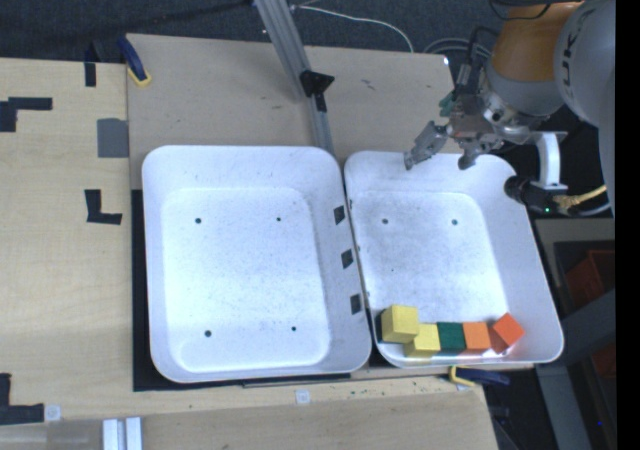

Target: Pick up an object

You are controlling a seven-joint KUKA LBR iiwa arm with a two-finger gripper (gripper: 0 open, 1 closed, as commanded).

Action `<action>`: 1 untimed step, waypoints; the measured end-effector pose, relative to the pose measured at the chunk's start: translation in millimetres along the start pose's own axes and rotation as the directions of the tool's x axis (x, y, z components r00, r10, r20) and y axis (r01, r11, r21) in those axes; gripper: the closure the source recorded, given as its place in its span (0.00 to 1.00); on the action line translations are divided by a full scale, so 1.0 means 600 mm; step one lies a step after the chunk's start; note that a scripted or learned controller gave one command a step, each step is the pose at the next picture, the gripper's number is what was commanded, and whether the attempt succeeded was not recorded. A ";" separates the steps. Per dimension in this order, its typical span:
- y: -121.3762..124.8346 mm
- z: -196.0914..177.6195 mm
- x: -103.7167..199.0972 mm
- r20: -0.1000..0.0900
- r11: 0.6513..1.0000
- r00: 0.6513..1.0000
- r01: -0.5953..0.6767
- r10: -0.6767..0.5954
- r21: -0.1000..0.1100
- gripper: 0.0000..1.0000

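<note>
A row of small blocks lies along the near wall of the right bin [520,238]: a yellow block [400,322], a second yellow block [427,339], a green block [452,337], an orange block [476,336] and a red-orange block [507,331] at the corner. My gripper [439,156] hangs above the far rim of the right bin, well away from the blocks. Its two fingers are spread apart with nothing between them.
The left bin [160,238] stands beside the right one. A grey metal pole [285,33] slants from the top down to the gap between the bins. Cables lie on the bench behind the arm.
</note>
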State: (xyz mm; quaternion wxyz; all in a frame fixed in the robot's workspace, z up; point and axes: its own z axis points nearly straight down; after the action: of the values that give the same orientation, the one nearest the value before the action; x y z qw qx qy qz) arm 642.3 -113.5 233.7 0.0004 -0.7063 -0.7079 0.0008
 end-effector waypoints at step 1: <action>-0.205 0.014 0.023 -0.001 1.000 1.000 -0.003 0.003 0.005 0.00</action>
State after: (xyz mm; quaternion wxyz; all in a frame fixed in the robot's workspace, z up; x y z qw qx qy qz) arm 519.5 -100.1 225.7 0.0025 -0.7075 -0.7067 0.0021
